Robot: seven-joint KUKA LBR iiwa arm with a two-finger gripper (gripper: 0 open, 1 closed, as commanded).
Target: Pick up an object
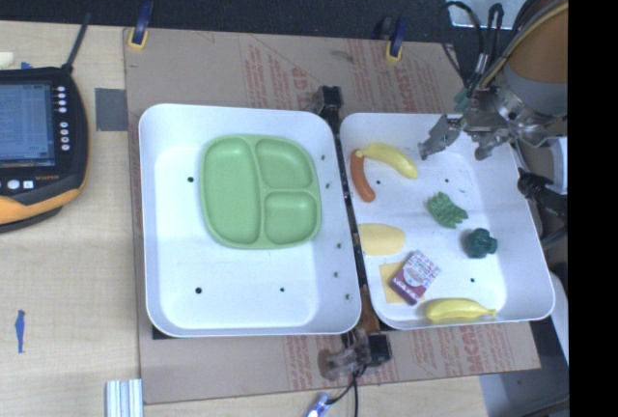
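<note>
Camera view: green plate (259, 190) in left bin (159, 212)

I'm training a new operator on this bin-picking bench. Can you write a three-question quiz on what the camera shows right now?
1. True or false: the green divided plate lies in the left bin.
2. How many yellow bananas are in the right bin?
3. Which lies nearest the gripper? A) upper banana B) pink packet C) dark green broccoli

Key: 1 true; 2 two, the other is the lower banana; 3 A.
</note>
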